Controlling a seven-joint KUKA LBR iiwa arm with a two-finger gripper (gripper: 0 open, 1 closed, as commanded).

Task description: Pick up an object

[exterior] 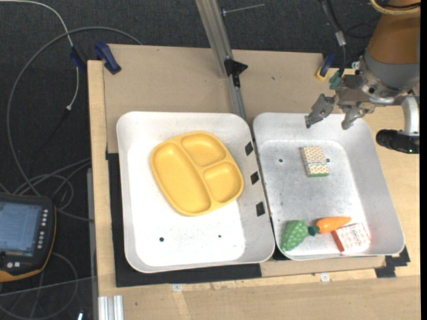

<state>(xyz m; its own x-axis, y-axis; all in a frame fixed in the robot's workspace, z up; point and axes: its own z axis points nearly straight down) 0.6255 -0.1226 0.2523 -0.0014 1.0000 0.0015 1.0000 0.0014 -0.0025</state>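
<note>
Dark carpet with loose cables surrounds a wooden tabletop [173,79] that carries two white bins side by side. Inside the left bin [133,239] lies a yellow plate [196,172] with three compartments, a little tilted toward the upper part of the bin. Inside the right bin [380,199] are four things: a sponge [315,161] with a dotted top and a green edge in the upper middle, and near the lower edge a green toy [294,235], an orange carrot [331,224] and a small red and white box [351,238]. The carrot touches the green toy on its left and lies just beside the box. From the right comes the arm [395,42], and its tool [335,117] hangs above the upper edge of the right bin, up from the sponge and apart from it. Its two fingers [317,115] stand spread apart and nothing is between them. A metal pole [217,29] rises at a slant from the gap between the bins.
</note>
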